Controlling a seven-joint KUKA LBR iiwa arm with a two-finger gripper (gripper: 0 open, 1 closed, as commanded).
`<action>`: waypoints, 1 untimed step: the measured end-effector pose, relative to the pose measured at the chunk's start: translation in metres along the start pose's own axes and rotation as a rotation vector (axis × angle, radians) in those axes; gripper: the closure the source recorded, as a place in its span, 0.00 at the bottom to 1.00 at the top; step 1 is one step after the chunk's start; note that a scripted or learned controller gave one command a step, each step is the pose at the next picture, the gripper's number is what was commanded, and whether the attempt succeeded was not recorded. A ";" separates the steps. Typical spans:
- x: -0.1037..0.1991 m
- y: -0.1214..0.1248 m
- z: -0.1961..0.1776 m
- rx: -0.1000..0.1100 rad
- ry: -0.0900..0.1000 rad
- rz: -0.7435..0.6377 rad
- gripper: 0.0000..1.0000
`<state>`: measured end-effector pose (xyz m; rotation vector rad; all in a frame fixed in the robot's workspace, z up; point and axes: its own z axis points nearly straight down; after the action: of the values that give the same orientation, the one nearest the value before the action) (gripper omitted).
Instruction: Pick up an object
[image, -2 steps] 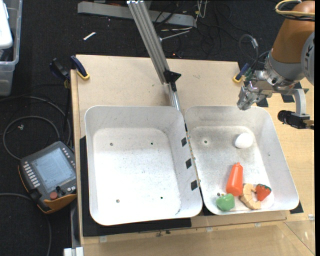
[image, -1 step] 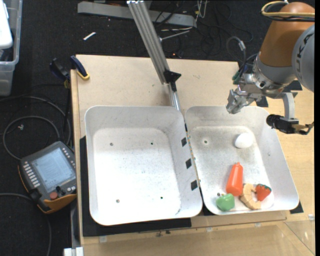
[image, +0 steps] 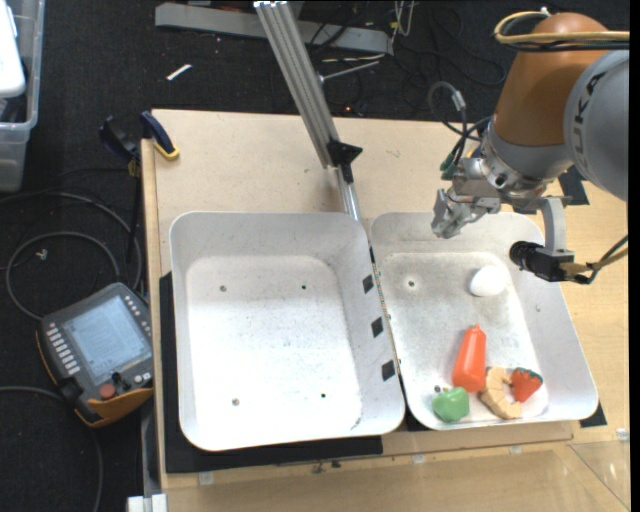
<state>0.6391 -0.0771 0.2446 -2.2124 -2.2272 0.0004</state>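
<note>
My tool (image: 447, 222), jaw state unclear, hovers beyond the small white round ball (image: 488, 282); descending here risks grasping nothing.

From my station I can read only part of one marking: large dark letters on the grey casing of the arm (image: 600, 110), at about two o'clock in my view, cut off by the frame edge. They look like "KU", though I cannot be sure of them. The teach pendant (image: 97, 345) at nine o'clock has a lit screen, but its contents are too small and blurred for me to read. I can read nothing else.
</note>
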 end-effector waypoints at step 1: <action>0.054 -0.018 -0.007 0.000 0.001 -0.002 1.00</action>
<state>0.6206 -0.0232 0.2516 -2.2103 -2.2287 -0.0003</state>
